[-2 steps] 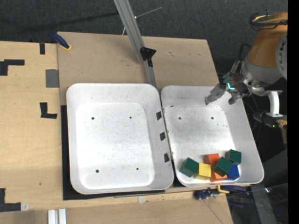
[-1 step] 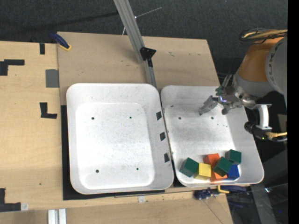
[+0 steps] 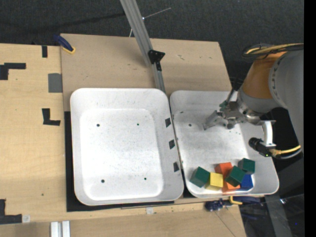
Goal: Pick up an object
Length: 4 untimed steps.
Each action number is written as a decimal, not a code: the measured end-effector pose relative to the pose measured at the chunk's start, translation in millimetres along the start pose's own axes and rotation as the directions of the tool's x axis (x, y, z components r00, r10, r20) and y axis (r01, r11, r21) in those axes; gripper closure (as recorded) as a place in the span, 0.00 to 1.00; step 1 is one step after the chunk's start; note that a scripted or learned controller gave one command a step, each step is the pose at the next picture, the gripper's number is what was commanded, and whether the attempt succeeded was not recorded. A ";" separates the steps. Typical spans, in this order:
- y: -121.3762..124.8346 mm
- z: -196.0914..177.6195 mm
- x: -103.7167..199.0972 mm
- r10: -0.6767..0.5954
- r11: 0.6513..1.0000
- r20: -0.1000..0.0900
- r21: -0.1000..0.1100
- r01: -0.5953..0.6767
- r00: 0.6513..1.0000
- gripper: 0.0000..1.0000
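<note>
**Inspector A:** We are starting with the objects to be picked. We are seeing a cluster of small coloured blocks lying in the near corner of the right-hand shallow white bin [image 3: 197, 107]: a dark green cube [image 3: 200, 176] at the left of the group, a yellow block [image 3: 216, 180] just beside it, an orange block [image 3: 224, 169] behind, another green block [image 3: 237, 175] touching a blue block [image 3: 247, 182], and a further green cube [image 3: 247, 165] at the back right.

**Inspector B:** We are confirming that. We are noting the two-finger gripper [image 3: 213, 122] hanging over the far half of that same bin, well apart from the blocks. Its fingers are slanting out toward the left.

**Inspector A:** How far apart the fingers are standing, we cannot tell. We are seeing nothing between them.

**Inspector B:** Agreed. The grey arm with the orange band [image 3: 259, 80] is reaching in from the right. The left-hand shallow white bin [image 3: 118, 95] is sitting just beside the other, both resting on the wooden bench [image 3: 29, 147].
</note>
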State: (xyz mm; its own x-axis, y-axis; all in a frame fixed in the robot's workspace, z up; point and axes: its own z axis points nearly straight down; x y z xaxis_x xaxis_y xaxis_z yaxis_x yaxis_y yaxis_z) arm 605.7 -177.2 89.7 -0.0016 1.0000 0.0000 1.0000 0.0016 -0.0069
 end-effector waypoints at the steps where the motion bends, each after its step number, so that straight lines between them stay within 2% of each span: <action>1: 1.4 -13.5 0.4 -0.001 1.000 0.000 -0.005 0.001 1.000 1.00; 4: -6.3 -164.0 -6.7 0.000 1.000 0.002 -0.013 0.000 1.000 1.00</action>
State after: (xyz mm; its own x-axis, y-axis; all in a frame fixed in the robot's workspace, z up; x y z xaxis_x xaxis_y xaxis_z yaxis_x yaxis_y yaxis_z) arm 600.6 -183.8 253.7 -0.0016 1.0000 -0.0019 1.0000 0.0017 0.0057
